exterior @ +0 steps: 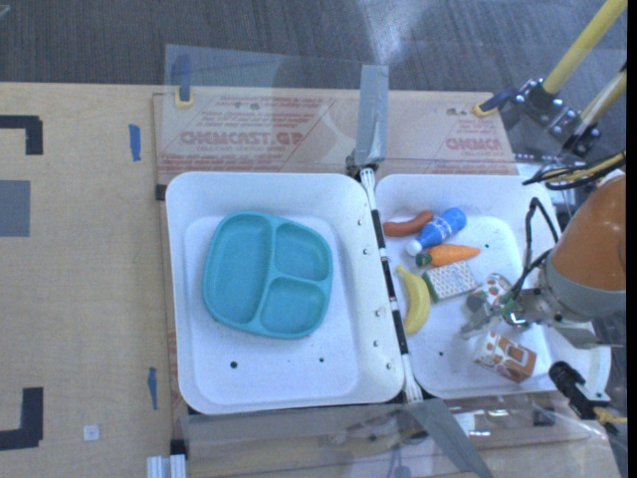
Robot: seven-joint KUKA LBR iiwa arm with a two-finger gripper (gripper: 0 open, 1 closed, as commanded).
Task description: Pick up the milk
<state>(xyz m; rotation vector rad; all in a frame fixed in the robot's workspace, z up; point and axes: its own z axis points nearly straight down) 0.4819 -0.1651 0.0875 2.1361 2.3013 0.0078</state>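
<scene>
You are looking down on a pale wooden bench (80, 297) with dark floor beyond it, and two shallow white bins sit side by side on it. The left bin (199, 366) carries a teal divided plate (269, 274) with three compartments, lying flat near the bin's middle. The right bin (518, 232) holds all the small items.

The arm (597, 257) comes in from your right, its orange band low over the right bin's right side. The gripper (488, 312) sits close above the bin floor, and you cannot tell from here whether it is open or closed.

In the right bin, a yellow banana (416, 301) lies along the left wall. Above it, a blue bottle (440, 229) lies tilted, with a red sausage (407, 224) just to its left and an orange carrot (453, 255) just below. A checkered packet (450, 281) lies between the banana and the gripper.

The milk (504, 358), a small brown and white carton, lies on its side near the bin's front right, just below the gripper. A similar small carton (493, 291) rests right beside the gripper's upper side.
</scene>
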